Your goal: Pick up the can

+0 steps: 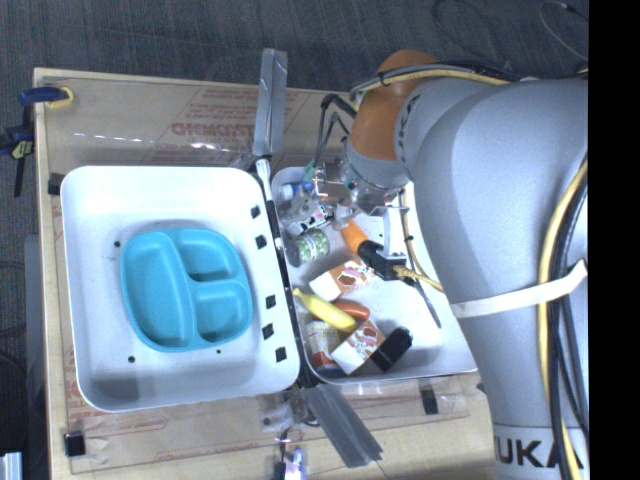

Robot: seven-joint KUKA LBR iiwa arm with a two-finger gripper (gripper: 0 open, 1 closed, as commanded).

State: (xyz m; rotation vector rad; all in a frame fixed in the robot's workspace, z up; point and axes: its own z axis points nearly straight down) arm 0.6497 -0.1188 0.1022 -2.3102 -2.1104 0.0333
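Observation:
The can [311,245], small with a green and white label, lies on its side near the left wall of the right bin [452,353], in the bin's far half. My gripper [303,201] hangs low over the far left corner of that bin, just beyond the can and very close to it. The grey wrist with its orange band [380,123] reaches in from the right above it. Whether the gripper touches the can is hidden by the clutter around it.
The right bin also holds a yellow banana [327,309], an orange object [353,236], a black object [391,347] and several small packages [345,280]. A blue divided tray [185,288] lies in the left bin [90,208]. The arm's bulk covers the right bin's right side.

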